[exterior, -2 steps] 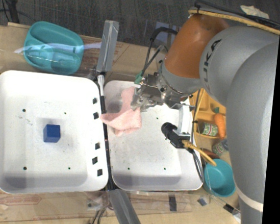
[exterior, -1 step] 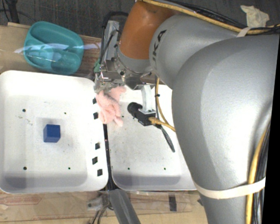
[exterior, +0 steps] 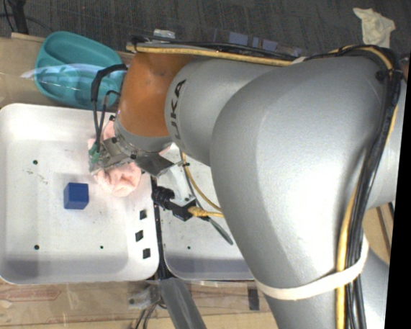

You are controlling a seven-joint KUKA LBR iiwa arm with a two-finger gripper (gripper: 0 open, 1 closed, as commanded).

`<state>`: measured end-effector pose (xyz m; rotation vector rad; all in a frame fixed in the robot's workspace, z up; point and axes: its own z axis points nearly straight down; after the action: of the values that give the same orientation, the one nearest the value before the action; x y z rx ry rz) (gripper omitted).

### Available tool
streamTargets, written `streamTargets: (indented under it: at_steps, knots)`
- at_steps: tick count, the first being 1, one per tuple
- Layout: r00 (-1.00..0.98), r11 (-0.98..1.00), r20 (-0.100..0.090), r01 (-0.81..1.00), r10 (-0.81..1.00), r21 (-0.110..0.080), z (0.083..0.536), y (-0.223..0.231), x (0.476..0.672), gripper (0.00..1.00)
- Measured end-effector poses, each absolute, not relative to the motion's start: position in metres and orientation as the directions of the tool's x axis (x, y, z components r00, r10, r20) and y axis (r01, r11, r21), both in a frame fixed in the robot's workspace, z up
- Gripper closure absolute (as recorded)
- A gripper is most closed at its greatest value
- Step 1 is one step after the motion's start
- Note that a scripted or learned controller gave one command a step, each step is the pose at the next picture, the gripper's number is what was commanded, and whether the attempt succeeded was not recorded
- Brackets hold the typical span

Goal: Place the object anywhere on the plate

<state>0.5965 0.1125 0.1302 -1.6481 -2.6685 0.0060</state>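
The gripper [exterior: 104,155] sits over a pink soft thing [exterior: 121,179] near the left bin's [exterior: 21,124] back edge; it looks light and squashy, best pinched mid-body.

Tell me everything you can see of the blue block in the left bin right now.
The blue block is a small cube, solid mid-blue, matte, looks like foam or painted wood. It sits flat on the floor of the left bin, slightly turned so two side faces show beneath its top. It stands alone: nothing touches it. The pink, crumpled soft thing lies apart to its upper right, under the arm's wrist. The gripper is over there too, not at the block.
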Motion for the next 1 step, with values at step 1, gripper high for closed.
streamTargets:
  at_steps: [1]
  knots:
    - [-0.375, 0.375, 0.002, 0.927, 0.927, -0.003, 0.1725, 0.2111, 0.5123, 1.00]
